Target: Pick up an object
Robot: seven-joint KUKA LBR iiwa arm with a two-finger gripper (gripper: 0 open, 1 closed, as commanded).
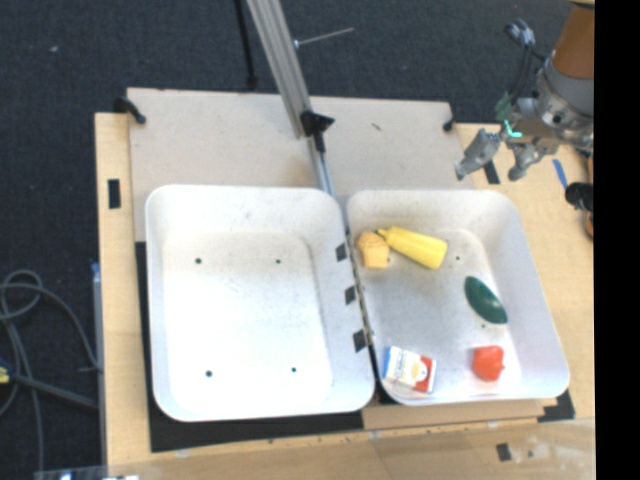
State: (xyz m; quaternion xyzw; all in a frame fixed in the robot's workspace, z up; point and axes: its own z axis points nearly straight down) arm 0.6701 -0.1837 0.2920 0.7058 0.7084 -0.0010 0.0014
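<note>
I see the end effector (497,161) spread wide, holding nothing, beyond the far rim of the right shallow white plastic bin (525,268) containing a yellow corn-shaped toy (415,247).

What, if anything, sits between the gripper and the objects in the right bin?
Nothing visible. The gripper hangs open above the bench just past the right bin's far rim. The corn, the yellow lump, the green piece, the red piece and the carton all lie uncovered and apart.
</note>
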